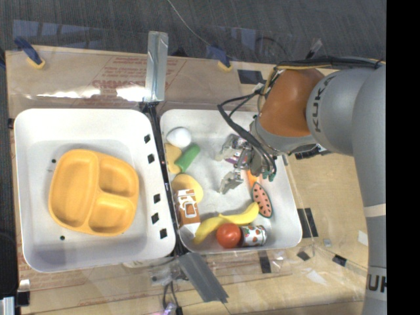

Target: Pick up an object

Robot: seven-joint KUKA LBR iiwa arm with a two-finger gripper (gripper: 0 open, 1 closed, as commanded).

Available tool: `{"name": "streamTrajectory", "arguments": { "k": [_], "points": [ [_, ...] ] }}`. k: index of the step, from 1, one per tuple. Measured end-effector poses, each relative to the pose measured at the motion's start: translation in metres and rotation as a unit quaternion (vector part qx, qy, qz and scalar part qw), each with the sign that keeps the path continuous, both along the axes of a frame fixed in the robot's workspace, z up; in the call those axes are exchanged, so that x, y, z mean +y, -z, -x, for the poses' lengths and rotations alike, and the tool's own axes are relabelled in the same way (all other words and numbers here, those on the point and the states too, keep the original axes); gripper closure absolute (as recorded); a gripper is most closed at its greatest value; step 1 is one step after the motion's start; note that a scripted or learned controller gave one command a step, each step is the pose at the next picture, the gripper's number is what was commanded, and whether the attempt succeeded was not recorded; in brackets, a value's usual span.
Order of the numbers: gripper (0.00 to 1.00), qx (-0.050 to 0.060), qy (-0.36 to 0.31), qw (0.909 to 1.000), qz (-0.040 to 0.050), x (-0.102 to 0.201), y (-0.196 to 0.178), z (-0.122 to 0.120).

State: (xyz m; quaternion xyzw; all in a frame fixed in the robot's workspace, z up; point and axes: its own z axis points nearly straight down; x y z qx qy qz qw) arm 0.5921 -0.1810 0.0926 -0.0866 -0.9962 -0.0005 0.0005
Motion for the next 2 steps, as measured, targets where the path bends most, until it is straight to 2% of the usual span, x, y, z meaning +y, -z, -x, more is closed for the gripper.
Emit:
{"name": "streamTrajectory", "arguments": {
  "k": [1, 2],
  "points": [
    [1.00, -0.002, -0.004, 1.0000, 0.0005, 0.001, -0.011, -0.002],
    [1.00, -0.004, 0.084, 0.9965, 0.0013, 0.013, -0.096, -0.061]
  ]
}}
